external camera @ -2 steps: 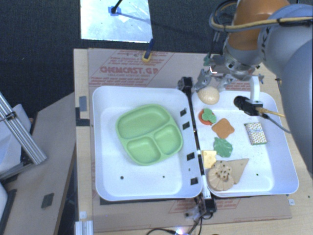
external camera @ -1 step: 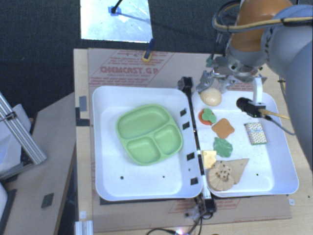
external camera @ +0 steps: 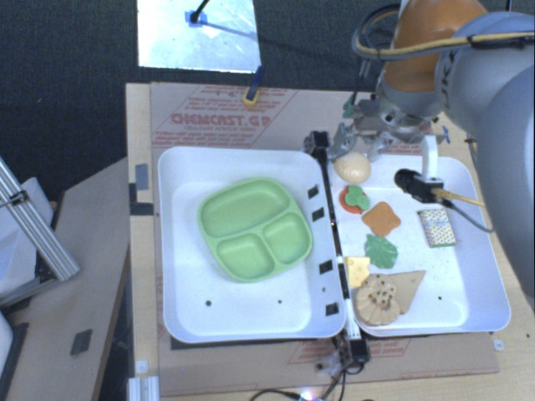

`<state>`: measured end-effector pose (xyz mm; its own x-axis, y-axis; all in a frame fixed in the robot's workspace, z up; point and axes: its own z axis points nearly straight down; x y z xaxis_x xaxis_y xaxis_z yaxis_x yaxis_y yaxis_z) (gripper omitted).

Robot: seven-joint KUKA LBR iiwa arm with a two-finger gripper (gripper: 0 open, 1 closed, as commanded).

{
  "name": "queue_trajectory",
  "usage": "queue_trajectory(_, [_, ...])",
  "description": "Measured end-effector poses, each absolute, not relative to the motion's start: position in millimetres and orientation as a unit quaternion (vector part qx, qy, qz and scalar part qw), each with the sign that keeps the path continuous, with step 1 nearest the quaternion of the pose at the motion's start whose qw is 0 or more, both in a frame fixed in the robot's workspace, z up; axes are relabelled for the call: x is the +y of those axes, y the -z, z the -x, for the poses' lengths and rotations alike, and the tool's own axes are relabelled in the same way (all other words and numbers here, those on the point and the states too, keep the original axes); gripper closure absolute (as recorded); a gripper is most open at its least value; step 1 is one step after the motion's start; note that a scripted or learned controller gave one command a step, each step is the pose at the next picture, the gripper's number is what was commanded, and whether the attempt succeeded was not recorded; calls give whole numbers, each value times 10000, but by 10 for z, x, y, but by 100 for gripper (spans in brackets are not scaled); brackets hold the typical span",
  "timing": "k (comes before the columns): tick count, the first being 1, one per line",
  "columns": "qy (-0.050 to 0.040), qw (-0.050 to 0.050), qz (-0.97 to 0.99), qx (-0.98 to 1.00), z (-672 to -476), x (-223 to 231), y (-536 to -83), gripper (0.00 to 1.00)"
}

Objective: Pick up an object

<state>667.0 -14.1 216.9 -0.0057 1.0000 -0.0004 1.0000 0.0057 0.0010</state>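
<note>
My gripper (external camera: 358, 144) hangs over the far left corner of the right bin (external camera: 481, 295), under the orange band of the arm. Directly below it, touching or nearly touching, lies a beige round bun (external camera: 353, 170). Other small things lie in the same bin: a red and green piece (external camera: 355, 199), an orange slice (external camera: 381, 219), a green leaf (external camera: 382, 250), a yellow cheese square (external camera: 358, 270), a speckled cookie (external camera: 378, 297) on a tan wedge (external camera: 408, 284), and a grey patterned packet (external camera: 436, 226).
The left bin (external camera: 180, 307) holds a green divided tray (external camera: 255, 228). A black-clipped divider (external camera: 330, 224) runs between the bins. A black fitting with a cable (external camera: 415, 183) hangs from the arm over the right bin's far side.
</note>
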Motion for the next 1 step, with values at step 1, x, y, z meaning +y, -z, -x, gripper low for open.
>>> queue_trajectory(1, [2, 7, -7067, 7075, -6606, -179, -2145, 100])
